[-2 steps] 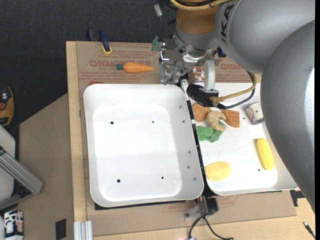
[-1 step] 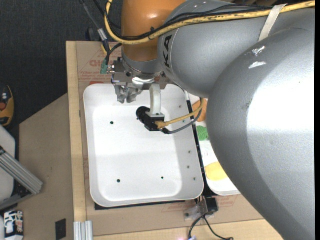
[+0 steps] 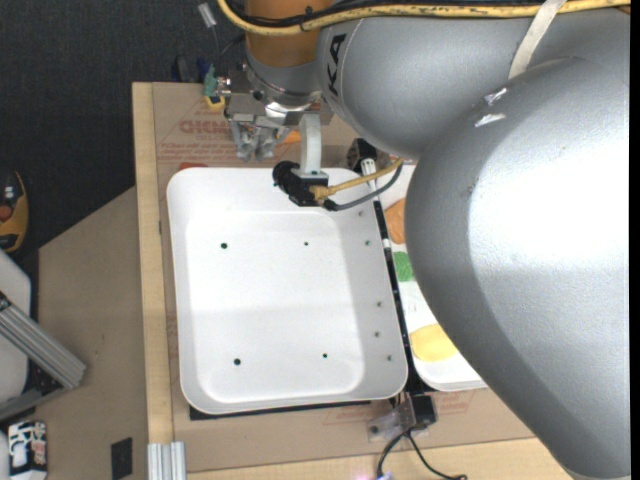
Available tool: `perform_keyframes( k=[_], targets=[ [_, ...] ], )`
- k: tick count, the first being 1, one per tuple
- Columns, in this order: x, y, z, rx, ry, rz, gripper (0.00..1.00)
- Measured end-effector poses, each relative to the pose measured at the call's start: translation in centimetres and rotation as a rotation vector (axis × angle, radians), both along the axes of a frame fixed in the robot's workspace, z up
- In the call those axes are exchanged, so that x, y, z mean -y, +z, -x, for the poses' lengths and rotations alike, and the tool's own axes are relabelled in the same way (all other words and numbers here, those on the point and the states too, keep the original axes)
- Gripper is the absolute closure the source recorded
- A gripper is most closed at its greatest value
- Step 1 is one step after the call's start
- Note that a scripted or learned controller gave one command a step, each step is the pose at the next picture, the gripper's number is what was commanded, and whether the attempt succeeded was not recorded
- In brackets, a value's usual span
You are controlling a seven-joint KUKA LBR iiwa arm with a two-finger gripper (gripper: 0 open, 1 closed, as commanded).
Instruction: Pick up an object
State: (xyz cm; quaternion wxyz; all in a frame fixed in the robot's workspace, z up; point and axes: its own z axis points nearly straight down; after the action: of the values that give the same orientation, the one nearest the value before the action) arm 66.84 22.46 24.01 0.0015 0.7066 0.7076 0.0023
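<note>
Two shallow white plastic bins (image 3: 200, 268) on bench; we see grey two-finger gripper (image 3: 256, 144) above left bin's far edge, finger state unclear.

The bench top (image 3: 150, 268) is pale brown board with faded red lettering (image 3: 200, 128) along its far edge. Beyond it, far and left, lies dark speckled flooring (image 3: 80, 48) (carpet, by the look of it). At the near left stands a slanted aluminium rail (image 3: 40, 343). Even light, soft shadows.
</note>
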Motion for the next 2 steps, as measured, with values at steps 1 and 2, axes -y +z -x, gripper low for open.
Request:
perform_keyframes(
  k=[1,2],
  targets=[
    [11.9,1.1,0.1,-0.006,-0.012,0.007,1.0],
    [-0.9,-1.4,0.4,-0.005,0.01,-0.004,1.0]
  ],
)
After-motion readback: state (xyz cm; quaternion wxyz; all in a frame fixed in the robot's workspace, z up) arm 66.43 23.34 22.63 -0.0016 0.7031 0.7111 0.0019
